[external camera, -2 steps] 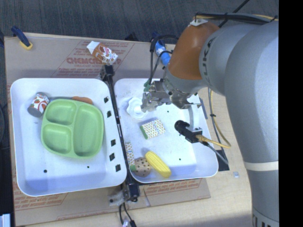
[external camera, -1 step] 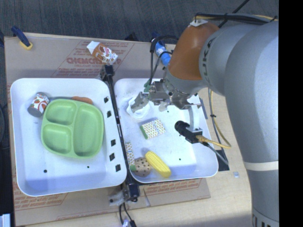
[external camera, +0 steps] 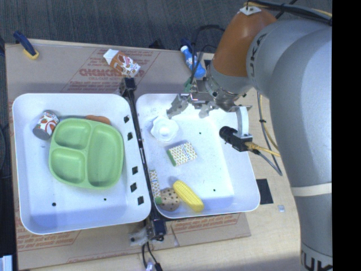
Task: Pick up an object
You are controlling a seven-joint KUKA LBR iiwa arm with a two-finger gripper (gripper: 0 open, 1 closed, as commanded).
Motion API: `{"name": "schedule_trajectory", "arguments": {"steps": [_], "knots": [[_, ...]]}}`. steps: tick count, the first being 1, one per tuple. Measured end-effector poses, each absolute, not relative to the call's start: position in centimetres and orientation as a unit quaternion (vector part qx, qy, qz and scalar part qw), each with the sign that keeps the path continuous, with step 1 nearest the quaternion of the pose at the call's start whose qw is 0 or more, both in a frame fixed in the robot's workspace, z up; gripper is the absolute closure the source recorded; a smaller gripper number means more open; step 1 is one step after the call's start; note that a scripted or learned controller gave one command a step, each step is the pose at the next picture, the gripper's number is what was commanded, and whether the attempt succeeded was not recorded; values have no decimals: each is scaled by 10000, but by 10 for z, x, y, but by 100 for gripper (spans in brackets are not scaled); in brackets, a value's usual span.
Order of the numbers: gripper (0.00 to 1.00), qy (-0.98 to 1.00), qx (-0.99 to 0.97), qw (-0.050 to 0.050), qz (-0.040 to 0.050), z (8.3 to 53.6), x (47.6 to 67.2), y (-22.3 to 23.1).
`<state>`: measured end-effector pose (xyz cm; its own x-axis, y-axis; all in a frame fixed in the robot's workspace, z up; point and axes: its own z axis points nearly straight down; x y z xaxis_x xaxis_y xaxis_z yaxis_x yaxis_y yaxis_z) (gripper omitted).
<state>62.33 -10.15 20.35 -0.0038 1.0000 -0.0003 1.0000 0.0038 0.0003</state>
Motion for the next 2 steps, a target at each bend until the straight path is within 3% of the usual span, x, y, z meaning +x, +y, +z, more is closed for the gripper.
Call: {"name": "schedule_trajectory", "arguments": {"steps": [1, 2], "knots": [[0, 7091, 7051, -2, -5, 174, 656, -91], [0, 7085, 7057, 10, 0, 228, 657, -147]]}}
